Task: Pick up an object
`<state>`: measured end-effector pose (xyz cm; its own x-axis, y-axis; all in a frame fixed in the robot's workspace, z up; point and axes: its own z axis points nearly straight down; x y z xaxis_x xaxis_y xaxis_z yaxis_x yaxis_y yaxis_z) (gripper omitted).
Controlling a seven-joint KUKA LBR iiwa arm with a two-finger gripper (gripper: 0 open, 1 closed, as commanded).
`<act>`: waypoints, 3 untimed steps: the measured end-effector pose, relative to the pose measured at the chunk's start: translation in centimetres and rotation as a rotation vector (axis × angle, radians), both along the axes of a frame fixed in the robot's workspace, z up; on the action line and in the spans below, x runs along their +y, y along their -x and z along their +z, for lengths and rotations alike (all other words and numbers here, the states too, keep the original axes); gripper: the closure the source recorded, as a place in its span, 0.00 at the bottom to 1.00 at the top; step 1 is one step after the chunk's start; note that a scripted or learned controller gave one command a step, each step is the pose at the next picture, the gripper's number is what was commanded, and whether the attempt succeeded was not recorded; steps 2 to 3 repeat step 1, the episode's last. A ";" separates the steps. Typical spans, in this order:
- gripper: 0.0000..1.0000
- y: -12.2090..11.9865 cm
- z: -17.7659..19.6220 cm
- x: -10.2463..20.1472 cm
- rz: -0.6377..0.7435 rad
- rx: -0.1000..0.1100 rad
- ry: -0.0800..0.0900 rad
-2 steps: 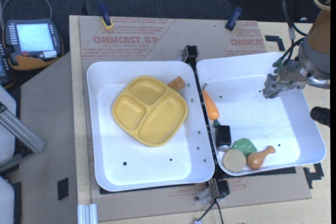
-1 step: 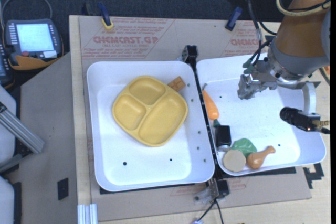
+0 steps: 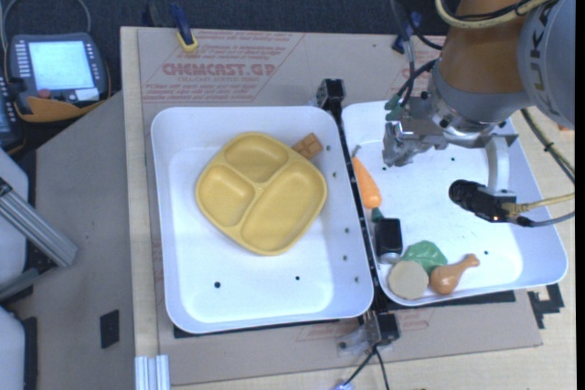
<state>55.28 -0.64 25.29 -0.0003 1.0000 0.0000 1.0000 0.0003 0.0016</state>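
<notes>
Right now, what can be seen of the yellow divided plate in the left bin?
The yellow divided plate is a rounded, glossy, plastic-looking dish with raised ribs splitting it into three compartments, none holding anything. It lies flat, right side up, turned at an angle, in the upper middle of the left bin. A small brown block sits against its upper right rim; whether they touch is unclear. The gripper is over the right bin, well apart from it.

A robotics lab: a grey industrial arm with an orange band reaches over two shallow white plastic bins on a cardboard-topped bench, and a handheld control pendant with a lit screen sits at upper left.
</notes>
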 end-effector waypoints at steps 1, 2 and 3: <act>1.00 -0.4 -0.4 5.5 0.006 0.001 -0.001; 1.00 -0.4 -0.4 5.5 0.006 0.001 -0.001; 1.00 -0.4 -0.4 5.5 0.006 0.001 -0.001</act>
